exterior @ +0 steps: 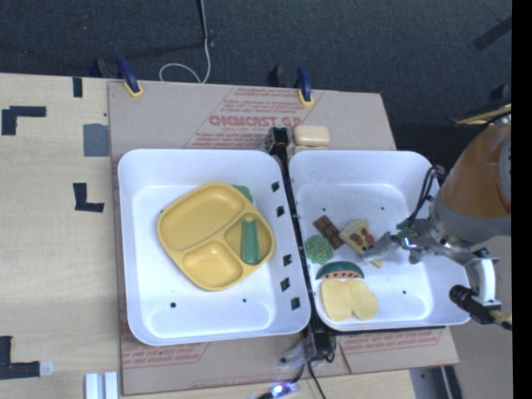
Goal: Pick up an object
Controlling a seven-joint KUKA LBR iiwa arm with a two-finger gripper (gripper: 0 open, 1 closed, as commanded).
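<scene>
A: So, what lies on the bench?

B: Two shallow white bins sit side by side on a sheet of cardboard. The left bin holds a yellow divided plate, and a green cylinder-like piece lies in the plate's right compartment. A bit of something green peeks out behind the plate's upper right edge.

A: And the right bin?

B: It holds several small toy foods near its left and middle part: a brown bar, a green leafy piece just below it, a tan wedge with dark spots to the right of the bar, a watermelon slice, and a pale yellow flat piece touching the slice from below.

A: Where is the arm?

B: It reaches in from the right, over the right bin. The end effector hangs just right of the tan wedge. I cannot tell how it is set, and nothing visibly sits in it.

A: Anything outside the bins?

B: A beige block rests on the cardboard above the seam between the bins.
</scene>
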